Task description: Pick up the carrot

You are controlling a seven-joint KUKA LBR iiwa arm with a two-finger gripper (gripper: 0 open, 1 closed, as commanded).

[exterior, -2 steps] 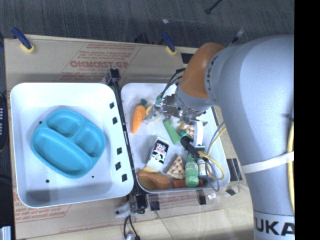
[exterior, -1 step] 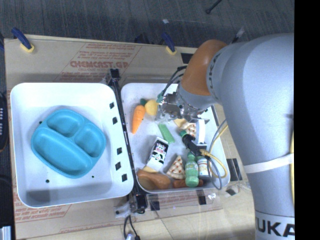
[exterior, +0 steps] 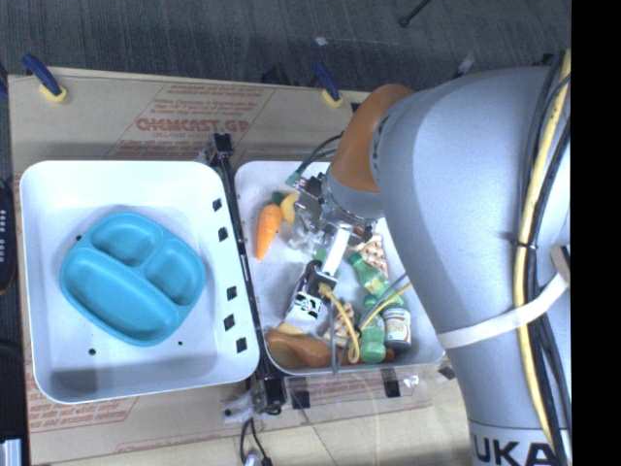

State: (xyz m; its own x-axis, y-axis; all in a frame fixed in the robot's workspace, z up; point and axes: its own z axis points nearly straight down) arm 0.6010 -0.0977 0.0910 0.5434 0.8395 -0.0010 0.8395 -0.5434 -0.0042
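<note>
The end effector [exterior: 312, 216], its grip state impossible to tell, hovers just beside the carrot [exterior: 267, 231] near the right bin's [exterior: 254, 178] far-left corner, apparently positioning to grasp.

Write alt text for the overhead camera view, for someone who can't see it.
A grey arm reaches from the right over the right bin, its gripper just right of an orange carrot lying among toy food. The left bin holds a blue divided tray.
</note>
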